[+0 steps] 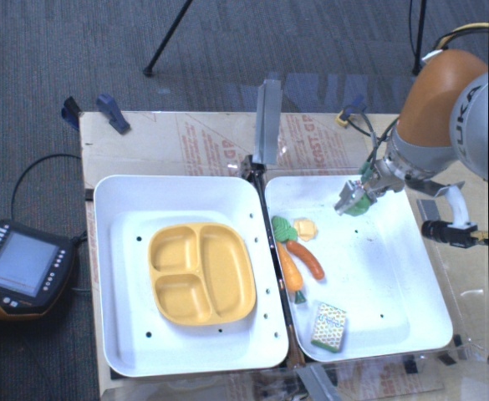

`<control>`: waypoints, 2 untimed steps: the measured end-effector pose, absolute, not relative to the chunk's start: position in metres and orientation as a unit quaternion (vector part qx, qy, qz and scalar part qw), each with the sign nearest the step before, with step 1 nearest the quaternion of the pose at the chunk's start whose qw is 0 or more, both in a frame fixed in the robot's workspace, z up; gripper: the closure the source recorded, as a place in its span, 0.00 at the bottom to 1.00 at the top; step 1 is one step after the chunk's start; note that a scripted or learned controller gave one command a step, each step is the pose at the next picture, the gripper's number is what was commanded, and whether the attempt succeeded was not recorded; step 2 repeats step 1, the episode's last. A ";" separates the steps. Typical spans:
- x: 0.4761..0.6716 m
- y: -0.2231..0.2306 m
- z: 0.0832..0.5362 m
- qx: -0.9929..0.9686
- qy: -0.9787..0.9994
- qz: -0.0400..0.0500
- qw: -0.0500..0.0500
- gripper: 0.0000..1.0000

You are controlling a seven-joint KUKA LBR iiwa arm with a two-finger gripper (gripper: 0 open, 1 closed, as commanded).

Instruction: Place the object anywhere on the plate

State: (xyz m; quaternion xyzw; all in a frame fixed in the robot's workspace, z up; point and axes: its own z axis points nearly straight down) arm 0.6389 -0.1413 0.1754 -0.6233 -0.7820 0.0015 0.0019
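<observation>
Starting nearest me: patterned green block (329,327) lies at 6 o'clock in the right bin (394,291), close to its front wall. Further in, along the left wall at about 9 o'clock, a carrot (290,268) and a sausage (306,259) lie side by side, with a leafy green piece (283,227) and a pale yellow piece (305,228) just behind them. Left bin (119,224) holds the yellow plate (202,272), three compartments, nothing on it. Farthest back, at 12 o'clock of the right bin, the gripper (357,199) hangs above the floor, fingers apparently clamped on a small green object (361,206); the object sits mostly hidden between them, so how firm the grip is can't be judged.

Risks, as I judge them: the plate is well apart, across the divider wall (265,215) at 9 o'clock. A shallow pinch could let the object slip mid-carry and land in the wrong bin. Low travel could clip the divider. Releasing near the plate's rim could let it roll off.
</observation>
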 end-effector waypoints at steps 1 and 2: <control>0.639 -0.141 0.175 -0.623 -0.782 0.001 0.002 0.00; 0.639 -0.141 0.175 -0.623 -0.782 0.001 0.002 0.00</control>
